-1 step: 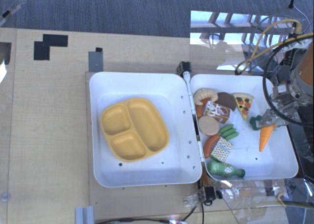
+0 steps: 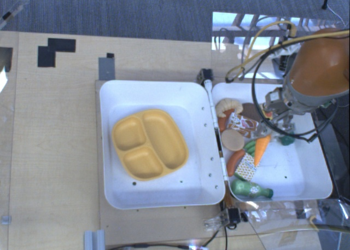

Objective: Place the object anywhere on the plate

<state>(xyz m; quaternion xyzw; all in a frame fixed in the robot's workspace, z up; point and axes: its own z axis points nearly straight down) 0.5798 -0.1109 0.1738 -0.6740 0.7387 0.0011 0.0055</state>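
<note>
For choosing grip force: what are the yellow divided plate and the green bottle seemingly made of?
The yellow three-compartment plate looks like moulded plastic: matte, uniform colour, rounded ridges. The small green bottle seems glossy plastic, given its highlights, though the material is uncertain.

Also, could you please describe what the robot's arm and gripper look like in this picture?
The arm is a rounded body with a broad orange band above a grey wrist section. Black and yellow cables loop around it. The gripper is a small grey metal assembly below the wrist.
</note>
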